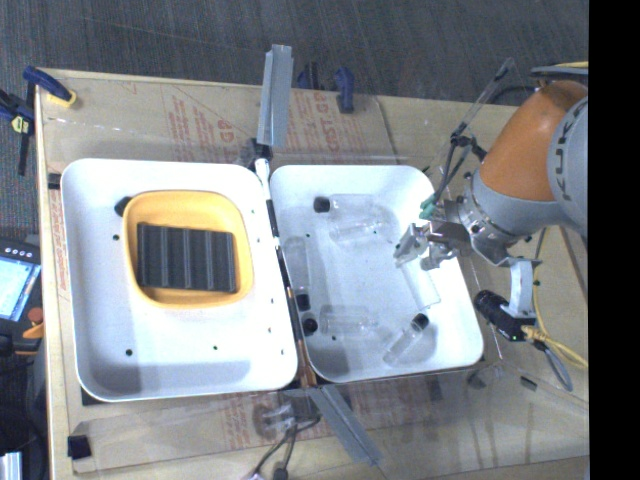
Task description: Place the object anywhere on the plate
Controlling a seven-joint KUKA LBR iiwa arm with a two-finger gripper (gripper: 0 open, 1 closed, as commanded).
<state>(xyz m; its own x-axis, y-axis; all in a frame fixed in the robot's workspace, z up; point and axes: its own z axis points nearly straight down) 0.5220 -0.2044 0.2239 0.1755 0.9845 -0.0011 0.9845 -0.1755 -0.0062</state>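
Item record. Writing: faint red print on the bench board [200,108], not legible. Left bin [90,348] held 1 yellow plate [187,208] with a dark ribbed centre. Right bin [375,183] held several clear vials; 1 black-capped vial [408,340] lay near its front right corner. Arm [525,158] reached in from the right, gripper [420,245] low over the right bin's right side; finger spread could not be told.

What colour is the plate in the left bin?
Yellow-orange plate, with a dark ribbed centre; seen in the camera view.
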